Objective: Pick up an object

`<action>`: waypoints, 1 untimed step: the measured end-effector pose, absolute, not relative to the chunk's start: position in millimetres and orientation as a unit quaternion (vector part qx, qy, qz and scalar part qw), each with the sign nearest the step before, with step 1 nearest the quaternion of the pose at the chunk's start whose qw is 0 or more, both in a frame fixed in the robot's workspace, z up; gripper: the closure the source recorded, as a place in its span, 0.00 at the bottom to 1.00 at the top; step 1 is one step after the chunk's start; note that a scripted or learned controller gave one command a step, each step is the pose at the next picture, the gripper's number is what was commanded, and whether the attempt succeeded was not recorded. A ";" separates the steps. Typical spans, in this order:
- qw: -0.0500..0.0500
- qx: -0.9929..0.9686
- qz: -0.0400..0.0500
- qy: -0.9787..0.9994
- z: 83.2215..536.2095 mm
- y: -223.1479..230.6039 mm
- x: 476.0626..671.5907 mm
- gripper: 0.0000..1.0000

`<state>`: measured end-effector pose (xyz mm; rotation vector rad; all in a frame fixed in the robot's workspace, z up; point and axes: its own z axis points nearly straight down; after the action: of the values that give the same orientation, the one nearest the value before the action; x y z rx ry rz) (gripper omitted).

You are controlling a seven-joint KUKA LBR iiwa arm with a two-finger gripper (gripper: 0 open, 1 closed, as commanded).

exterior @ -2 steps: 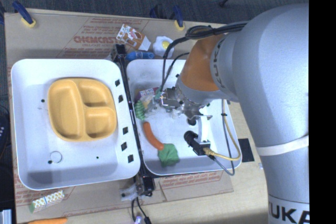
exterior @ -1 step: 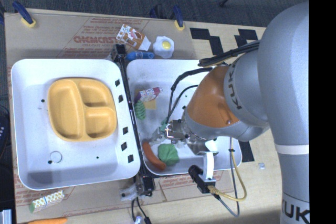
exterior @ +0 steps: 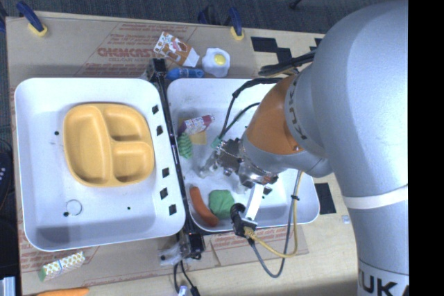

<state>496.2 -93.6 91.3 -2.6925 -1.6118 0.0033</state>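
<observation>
My gripper (exterior: pixel 216 157) hangs low in the middle of the right bin (exterior: pixel 305 208), under the orange band of the arm. Just left of it lie a small green ribbed object (exterior: pixel 184 145), a pale yellow piece (exterior: pixel 199 138) and a red-and-white packet (exterior: pixel 196 124). Towards the front of the bin rest a green rounded object (exterior: pixel 220 202) and an orange sausage-shaped object (exterior: pixel 201 206), side by side. The arm's bulk covers the right half of this bin. I see nothing between the gripper's tips.
The left bin (exterior: pixel 35 149) holds a yellow divided tray (exterior: pixel 109 143). Behind the bins on the bench lie a snack packet (exterior: pixel 170 46), a blue item (exterior: pixel 186 73) and a yellow-and-white toy egg (exterior: pixel 216 60). A wrapper (exterior: pixel 62 265) lies at the front left.
</observation>
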 end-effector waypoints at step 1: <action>0.002 -0.869 0.001 -0.495 91.3 -93.4 558.0 0.00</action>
<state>558.0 -93.4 91.3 -2.7253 -1.5531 0.0035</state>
